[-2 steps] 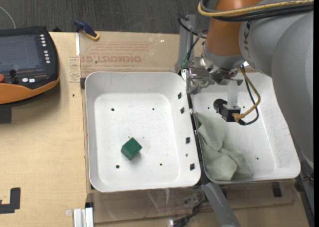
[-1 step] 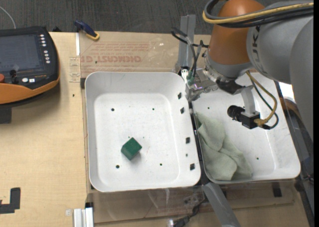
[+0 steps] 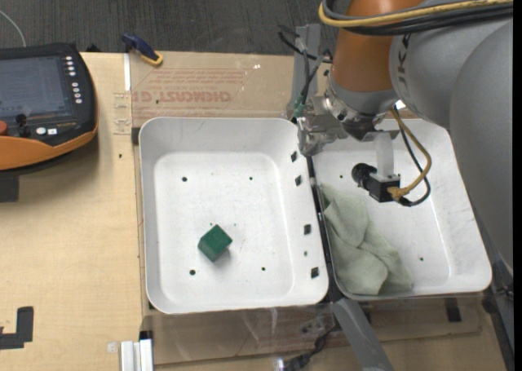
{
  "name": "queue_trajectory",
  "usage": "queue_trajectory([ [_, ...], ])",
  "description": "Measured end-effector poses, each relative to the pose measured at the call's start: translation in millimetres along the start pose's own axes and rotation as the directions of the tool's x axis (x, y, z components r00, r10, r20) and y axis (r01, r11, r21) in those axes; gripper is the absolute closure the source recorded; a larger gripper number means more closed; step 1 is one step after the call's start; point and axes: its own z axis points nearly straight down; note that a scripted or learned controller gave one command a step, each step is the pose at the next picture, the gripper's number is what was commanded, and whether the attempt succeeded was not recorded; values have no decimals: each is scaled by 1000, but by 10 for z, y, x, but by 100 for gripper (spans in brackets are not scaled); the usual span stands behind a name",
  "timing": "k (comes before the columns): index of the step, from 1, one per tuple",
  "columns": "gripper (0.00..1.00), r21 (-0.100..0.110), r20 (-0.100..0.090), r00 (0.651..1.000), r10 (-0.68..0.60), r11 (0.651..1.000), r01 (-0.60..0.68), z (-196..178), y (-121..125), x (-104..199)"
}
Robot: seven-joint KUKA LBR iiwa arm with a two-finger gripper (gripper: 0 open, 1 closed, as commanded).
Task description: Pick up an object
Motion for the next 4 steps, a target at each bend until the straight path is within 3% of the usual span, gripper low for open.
queue_trajectory([
  [1, 100, 2, 0, 957, 289, 957, -289, -89, -310, -27],
  [2, 0, 2, 0, 957, 289, 957, -289, -89, -310, -27],
  [3, 0, 4, 1, 878, 479, 878, -479, 162, -573, -126],
  [4, 0, 4, 1, 877, 480, 877, -480, 161, -573, -127],
])
